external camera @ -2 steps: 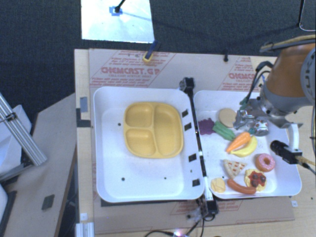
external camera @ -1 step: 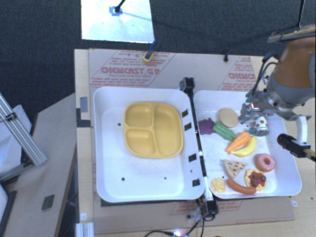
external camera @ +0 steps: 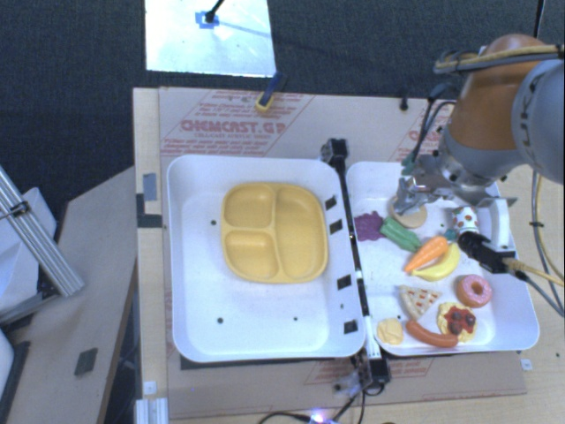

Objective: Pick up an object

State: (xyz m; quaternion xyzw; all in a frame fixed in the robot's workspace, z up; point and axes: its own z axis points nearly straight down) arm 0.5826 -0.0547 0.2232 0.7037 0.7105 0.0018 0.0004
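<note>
The fingers [external camera: 408, 203] were down in the right bin [external camera: 528, 329], metal tips low over a pale round piece [external camera: 415, 216] in the upper middle of that bin, and whether they were spread or closed on anything could not be told from this angle. The gripper [external camera: 406, 207] hung from the grey arm [external camera: 494, 140], whose orange band [external camera: 485, 91] filled the upper right of the frame.

Below the gripper lay the toy food. A purple bunch of grapes [external camera: 369, 227] sat at the bin's left edge, with a green piece [external camera: 399, 235] just beside it. Right of those, a carrot [external camera: 426, 253] rested against a yellow banana [external camera: 441, 266]. Toward the lower right sat a pink donut [external camera: 475, 291]. Along the bottom of the bin were a pizza slice [external camera: 418, 301], a small yellow lump [external camera: 389, 330], a red sausage [external camera: 431, 334] and a yellow piece with red topping [external camera: 457, 320].

In the left bin [external camera: 190, 325], centre of the frame, a yellow divided plate [external camera: 274, 232] lay flat, well apart from the gripper.
</note>
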